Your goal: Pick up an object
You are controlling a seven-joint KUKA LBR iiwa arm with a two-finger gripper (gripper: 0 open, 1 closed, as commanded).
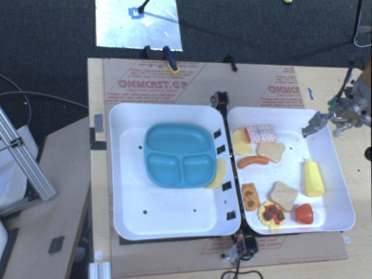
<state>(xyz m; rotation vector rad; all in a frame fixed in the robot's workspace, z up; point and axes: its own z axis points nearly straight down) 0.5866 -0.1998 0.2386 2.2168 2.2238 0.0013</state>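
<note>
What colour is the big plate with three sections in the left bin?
Light blue. The plastic three-section plate shows clearly in the camera view.

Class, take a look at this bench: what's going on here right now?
A robot arm reaches in from the right, its gripper over the upper right corner of the right bin, holding nothing. That bin holds toy food: a yellow bottle, a sausage, bread slices, a tomato and a small pizza. The left bin holds a blue divided plate. Nothing has been picked up yet.
</note>
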